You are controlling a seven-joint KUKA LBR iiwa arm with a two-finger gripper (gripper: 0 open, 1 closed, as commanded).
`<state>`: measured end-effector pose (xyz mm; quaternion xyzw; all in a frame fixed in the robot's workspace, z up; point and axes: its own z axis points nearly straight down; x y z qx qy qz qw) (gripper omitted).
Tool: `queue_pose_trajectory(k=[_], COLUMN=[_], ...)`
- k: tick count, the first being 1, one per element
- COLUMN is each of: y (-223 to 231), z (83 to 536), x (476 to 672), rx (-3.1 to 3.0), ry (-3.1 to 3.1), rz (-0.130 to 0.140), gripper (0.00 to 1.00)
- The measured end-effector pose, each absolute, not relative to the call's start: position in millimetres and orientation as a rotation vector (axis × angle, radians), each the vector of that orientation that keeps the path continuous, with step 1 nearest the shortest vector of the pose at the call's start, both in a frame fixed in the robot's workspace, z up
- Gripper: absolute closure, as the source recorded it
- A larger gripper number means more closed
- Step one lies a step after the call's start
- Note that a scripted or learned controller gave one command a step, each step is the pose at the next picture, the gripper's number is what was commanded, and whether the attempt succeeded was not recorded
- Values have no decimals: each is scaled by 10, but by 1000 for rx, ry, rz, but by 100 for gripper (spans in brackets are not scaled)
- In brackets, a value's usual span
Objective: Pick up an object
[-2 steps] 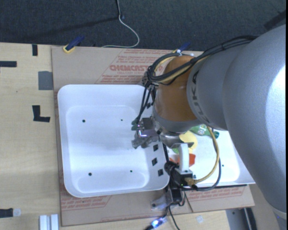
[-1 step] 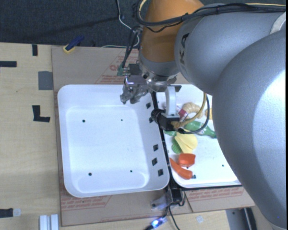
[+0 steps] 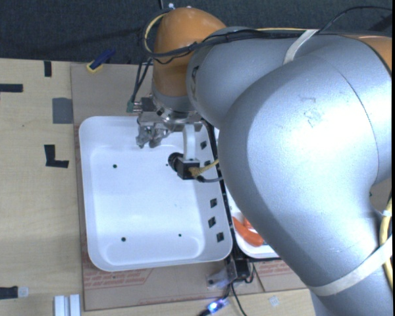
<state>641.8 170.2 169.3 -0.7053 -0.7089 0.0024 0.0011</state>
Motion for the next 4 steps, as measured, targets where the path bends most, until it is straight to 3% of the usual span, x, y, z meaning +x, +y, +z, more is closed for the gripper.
queue_pose_trajectory(k=[1,2,3,4], y=[1674,2171,2342,1982], z=[3335,3140,5446,4398], x=[5759,5717,5774,5564], rx=[-2218,-2216,-2220,-2221], ry=[-2229,-2226,-2232,-2216], rz=[-15,3,-23,19], gripper=[100,100,100,100])
